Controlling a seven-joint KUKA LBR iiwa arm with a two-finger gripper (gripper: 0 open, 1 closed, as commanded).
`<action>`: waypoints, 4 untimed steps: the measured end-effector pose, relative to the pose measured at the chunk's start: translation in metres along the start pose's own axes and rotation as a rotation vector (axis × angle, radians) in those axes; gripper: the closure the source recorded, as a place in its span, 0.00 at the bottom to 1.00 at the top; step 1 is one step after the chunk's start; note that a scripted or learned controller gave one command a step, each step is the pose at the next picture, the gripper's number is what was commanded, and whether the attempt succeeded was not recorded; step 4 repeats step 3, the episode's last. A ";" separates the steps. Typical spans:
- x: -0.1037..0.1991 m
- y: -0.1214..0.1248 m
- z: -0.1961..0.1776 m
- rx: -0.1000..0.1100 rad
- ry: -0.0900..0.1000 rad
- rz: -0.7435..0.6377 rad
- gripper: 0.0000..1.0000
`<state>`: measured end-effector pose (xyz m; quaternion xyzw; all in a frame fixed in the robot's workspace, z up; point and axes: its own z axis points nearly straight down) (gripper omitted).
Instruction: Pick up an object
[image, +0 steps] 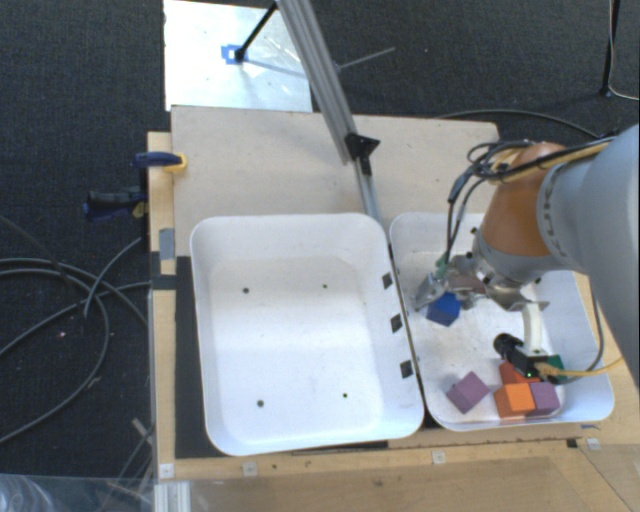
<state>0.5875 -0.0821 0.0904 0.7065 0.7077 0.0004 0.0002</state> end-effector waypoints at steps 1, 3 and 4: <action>0.000 0.001 -0.011 -0.002 0.000 -0.002 1.00; 0.111 0.015 -0.100 -0.002 0.002 -0.008 1.00; 0.111 0.015 -0.100 -0.002 0.002 -0.008 1.00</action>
